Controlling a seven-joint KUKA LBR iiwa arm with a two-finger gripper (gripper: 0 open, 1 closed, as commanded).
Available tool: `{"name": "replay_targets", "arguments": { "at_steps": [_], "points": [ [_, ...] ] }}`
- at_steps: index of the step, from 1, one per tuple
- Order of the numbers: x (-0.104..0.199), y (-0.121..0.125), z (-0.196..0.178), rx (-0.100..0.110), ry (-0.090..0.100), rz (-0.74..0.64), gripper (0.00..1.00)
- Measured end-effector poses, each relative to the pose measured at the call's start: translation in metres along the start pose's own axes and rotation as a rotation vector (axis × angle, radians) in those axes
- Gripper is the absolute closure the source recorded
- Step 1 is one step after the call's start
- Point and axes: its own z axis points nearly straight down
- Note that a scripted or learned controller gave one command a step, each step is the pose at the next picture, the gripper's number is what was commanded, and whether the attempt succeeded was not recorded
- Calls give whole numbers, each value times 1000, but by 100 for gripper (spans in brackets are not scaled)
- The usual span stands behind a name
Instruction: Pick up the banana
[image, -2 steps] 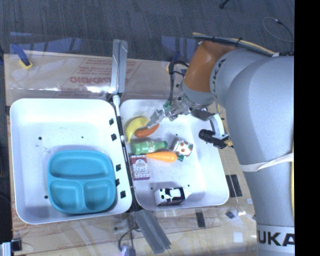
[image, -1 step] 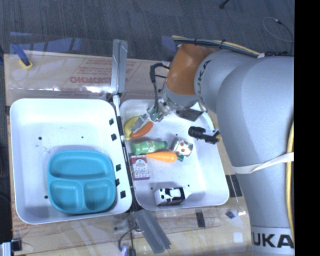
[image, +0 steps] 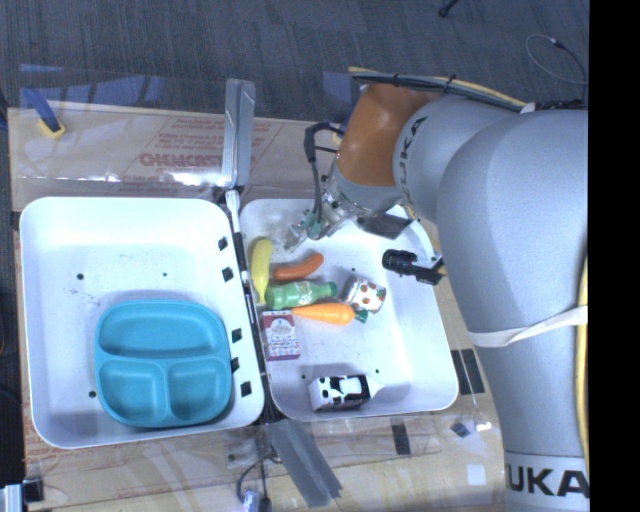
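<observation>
Banana lies along the left wall of the right bin, near that bin's upper left corner, its length running up and down the frame. From my seat I see the gripper poised over the upper part of the same bin, a little up and to the right of the banana and apart from it — nothing sits between its fingers, though I cannot tell whether they are spread or closed. The grey arm fills the right side of the frame, its orange band near the top centre.

Just right of the banana I make out an orange sausage-like piece, below it a green bottle, then a carrot and a small patterned can beside it. A red-and-white packet lies lower down by the left wall, and a black-and-white toy rests near the bin's bottom edge.

The left bin holds a blue divided tray — it sits in that bin's lower half.
</observation>
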Motion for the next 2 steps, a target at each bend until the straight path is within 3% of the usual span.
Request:
{"name": "replay_targets", "arguments": {
  "at_steps": [1,2],
  "points": [
    [0,0,0,0,0,0,0],
    [46,3,-85,6,16,-15,0]
  ]
}}
